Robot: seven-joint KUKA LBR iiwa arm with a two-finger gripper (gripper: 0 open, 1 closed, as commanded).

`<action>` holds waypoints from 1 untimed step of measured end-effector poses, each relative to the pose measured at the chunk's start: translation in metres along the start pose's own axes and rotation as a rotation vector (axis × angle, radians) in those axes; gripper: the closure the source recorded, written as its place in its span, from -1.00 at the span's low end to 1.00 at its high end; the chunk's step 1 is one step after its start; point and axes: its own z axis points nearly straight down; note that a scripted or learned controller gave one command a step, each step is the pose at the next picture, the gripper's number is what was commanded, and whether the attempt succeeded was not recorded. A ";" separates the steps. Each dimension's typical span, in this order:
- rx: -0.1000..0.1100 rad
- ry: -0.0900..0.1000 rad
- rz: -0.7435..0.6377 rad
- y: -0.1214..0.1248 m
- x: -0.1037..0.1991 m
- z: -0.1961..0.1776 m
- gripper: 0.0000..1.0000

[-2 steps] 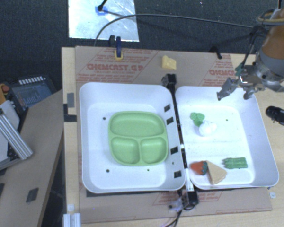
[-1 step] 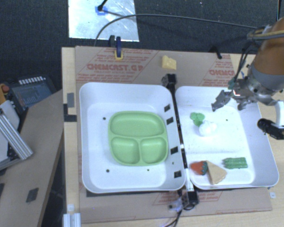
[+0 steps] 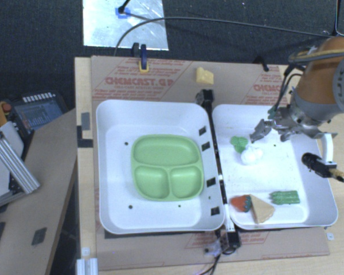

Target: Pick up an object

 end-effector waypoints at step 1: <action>0.002 0.001 0.000 -0.008 0.005 0.058 -1.00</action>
